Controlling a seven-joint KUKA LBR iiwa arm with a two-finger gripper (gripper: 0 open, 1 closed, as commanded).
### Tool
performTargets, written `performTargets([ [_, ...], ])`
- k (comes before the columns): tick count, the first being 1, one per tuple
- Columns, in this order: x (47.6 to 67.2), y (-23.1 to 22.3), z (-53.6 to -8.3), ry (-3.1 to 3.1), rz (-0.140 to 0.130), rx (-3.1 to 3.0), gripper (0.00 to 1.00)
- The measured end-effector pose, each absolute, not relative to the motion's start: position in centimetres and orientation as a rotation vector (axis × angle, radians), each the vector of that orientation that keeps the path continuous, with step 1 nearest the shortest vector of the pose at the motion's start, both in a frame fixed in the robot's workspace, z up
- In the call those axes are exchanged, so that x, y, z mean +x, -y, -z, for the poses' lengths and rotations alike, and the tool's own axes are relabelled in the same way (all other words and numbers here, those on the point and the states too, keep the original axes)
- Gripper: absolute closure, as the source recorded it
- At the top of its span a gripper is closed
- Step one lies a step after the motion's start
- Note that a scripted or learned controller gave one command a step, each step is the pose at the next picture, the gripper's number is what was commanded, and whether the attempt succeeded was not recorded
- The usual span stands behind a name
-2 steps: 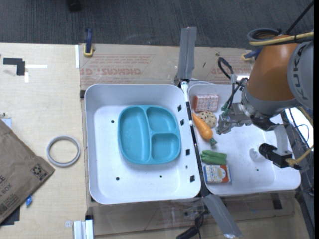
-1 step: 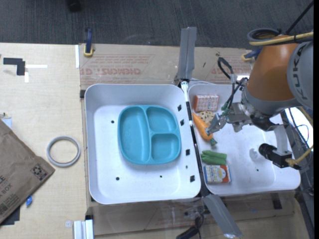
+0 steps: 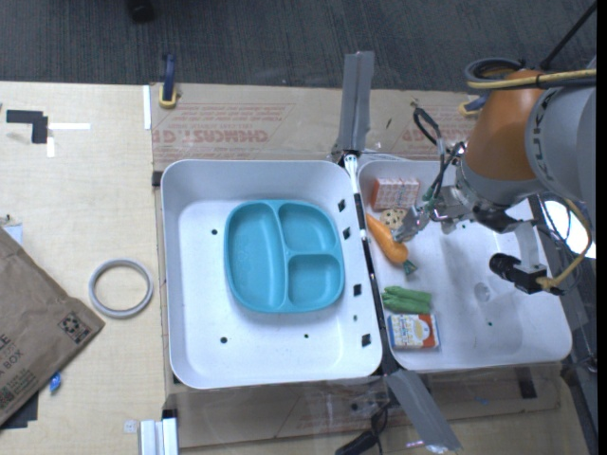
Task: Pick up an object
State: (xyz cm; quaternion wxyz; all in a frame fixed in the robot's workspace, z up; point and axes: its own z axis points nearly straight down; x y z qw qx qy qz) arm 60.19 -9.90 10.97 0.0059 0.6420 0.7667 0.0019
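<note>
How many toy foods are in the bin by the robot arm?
4: a pinkish box at the back, a carrot in front of it, green beans, then a small carton nearest the front. The arm may hide more.

Dark grey carpet floor (image 3: 285,17) ran across the top, with a small black object (image 3: 140,8) lying on it. Below lay a pale wood bench (image 3: 76,207), lit evenly. A flattened cardboard sheet (image 3: 256,126) with reversed red print lay under the bins. A roll of tape (image 3: 120,286) sat on the bench, near a brown cardboard box (image 3: 33,335) at the left edge. A black L-shaped mark (image 3: 28,121) sat upper left.
</note>
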Motion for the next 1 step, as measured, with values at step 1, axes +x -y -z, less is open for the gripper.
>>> performTargets([
  [1, 60.21, 9.86, -10.96, -2.400, -0.007, 2.009, 0.00],
])
